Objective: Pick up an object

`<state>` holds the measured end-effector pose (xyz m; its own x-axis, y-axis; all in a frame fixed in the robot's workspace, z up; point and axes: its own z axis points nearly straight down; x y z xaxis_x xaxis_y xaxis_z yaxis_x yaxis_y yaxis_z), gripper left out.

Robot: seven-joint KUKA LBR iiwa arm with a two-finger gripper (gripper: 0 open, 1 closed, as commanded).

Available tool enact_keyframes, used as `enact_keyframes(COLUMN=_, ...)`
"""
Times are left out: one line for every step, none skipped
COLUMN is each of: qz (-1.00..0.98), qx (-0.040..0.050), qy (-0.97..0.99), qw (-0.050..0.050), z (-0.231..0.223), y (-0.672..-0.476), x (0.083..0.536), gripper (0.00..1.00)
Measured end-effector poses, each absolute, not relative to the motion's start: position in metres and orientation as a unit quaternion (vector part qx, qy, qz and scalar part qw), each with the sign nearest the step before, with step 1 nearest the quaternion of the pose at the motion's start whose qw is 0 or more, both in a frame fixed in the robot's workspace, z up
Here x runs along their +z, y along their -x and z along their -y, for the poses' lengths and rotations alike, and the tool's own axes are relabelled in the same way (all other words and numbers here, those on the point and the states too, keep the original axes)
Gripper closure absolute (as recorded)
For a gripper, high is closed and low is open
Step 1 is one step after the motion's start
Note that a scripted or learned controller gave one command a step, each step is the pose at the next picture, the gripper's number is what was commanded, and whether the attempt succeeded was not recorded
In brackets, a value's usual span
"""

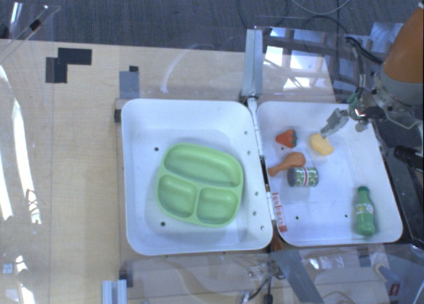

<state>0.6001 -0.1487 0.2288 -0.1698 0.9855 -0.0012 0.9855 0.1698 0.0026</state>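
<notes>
Over the right bin (391,230), end effector (333,124) hangs just above yellow block (322,144), likely lining up a grab; grip state unclear.

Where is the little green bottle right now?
In the camera view, the green bottle lies in the right-hand bin, near its lower right corner, apart from the small can and other toy food further up.
</notes>
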Motion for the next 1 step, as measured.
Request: enact_keyframes(qz=-0.719, qx=0.0000, qy=-0.695, qw=-0.001, z=0.1046, y=-0.5685, x=0.0982, gripper=0.00)
